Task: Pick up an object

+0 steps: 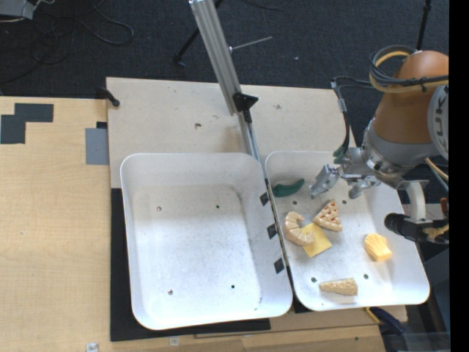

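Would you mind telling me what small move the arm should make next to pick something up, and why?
Probably a short descent toward the pizza slice. The pincer hangs open just above the right bin with nothing between its fingers, and that slice lies almost directly beneath it, slightly apart from the croissant and yellow wedge.

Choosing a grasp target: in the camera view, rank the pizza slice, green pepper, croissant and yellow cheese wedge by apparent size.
1. Croissant
2. Cheese wedge, about the same as the croissant; unsure
3. Pizza slice
4. Green pepper, partly cut off by the bin rim
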`<state>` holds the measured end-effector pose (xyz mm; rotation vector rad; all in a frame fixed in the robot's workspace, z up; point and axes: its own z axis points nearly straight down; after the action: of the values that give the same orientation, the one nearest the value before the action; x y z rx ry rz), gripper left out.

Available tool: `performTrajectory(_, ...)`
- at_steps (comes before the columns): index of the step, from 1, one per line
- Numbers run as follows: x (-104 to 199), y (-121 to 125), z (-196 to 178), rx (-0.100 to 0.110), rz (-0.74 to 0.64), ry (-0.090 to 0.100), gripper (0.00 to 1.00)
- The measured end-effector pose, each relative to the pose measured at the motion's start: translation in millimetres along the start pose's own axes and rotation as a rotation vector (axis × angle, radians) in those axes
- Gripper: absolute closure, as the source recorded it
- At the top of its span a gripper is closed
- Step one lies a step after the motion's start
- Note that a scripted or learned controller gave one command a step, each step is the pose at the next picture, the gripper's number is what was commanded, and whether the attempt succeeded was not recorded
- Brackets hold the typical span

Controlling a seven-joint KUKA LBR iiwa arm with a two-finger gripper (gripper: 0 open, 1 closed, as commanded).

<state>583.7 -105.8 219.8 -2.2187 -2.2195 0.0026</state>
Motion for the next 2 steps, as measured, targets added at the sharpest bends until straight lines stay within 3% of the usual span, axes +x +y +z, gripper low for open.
performTrajectory(1,-1,0,0,-0.001,0.003,0.000,0.00)
performTrajectory(2,5,-10,53,0.006,0.001,0.000,0.00)
